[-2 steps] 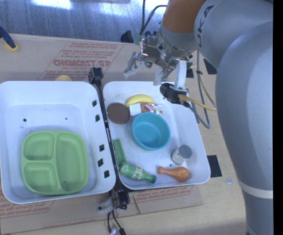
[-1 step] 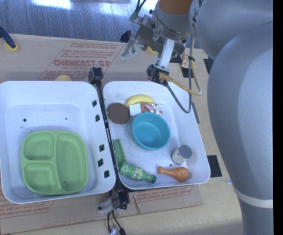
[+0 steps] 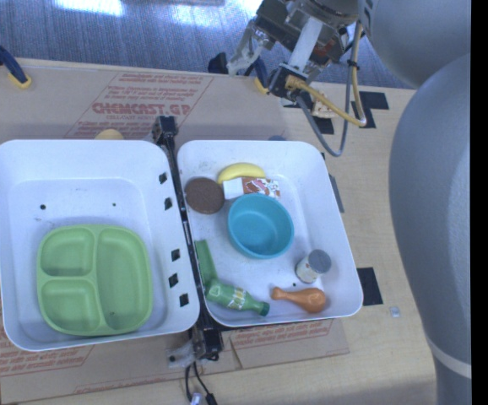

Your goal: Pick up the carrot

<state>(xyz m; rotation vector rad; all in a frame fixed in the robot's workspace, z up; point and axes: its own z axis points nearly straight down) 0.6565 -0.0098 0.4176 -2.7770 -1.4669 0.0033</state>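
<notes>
The carrot (image 3: 300,297) is an orange tapered piece lying flat in the front right corner of the right bin (image 3: 335,226), its thin end pointing left. My gripper (image 3: 242,70) hangs well beyond the bin's far edge, over the cardboard at the top of the camera view, far from the carrot. Its two dark fingertips stand apart, open, with nothing between them.
Around the carrot lie a grey can (image 3: 313,265), a blue bowl (image 3: 261,224), and a green bottle (image 3: 235,298). Further back are a banana (image 3: 241,173), a small box (image 3: 262,188) and a brown disc (image 3: 203,194). The left bin (image 3: 16,192) holds a green divided plate (image 3: 94,278).
</notes>
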